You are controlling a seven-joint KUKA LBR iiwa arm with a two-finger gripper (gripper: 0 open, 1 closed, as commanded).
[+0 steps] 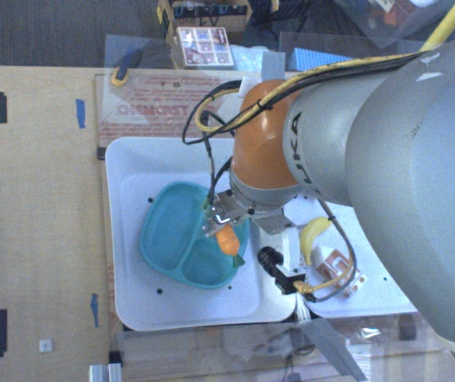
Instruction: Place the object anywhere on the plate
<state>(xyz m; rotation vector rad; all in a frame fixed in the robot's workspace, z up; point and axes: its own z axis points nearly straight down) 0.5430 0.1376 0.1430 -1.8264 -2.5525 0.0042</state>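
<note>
The jaws (224,231) are gripping an orange object (227,241) over the teal plate's (172,229) right rim, in the left bin (124,213). Placing is underway; next, releasing onto the plate.

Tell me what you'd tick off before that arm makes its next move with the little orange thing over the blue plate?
1. Plate in place: the teal plate lies flat in the left bin. Ok.
2. Object position: the orange object sits at the plate's right edge, under the gripper. Ok.
3. Grip on the object: the wrist hides the contact. Cannot tell.
4. Object resting on the plate or held above it: cannot tell from this slant.
5. Room on the plate: its compartments left of the object look bare. Ok.
6. Nearby clutter: the yellow banana lies in the right bin, apart from the plate. Ok.
</note>
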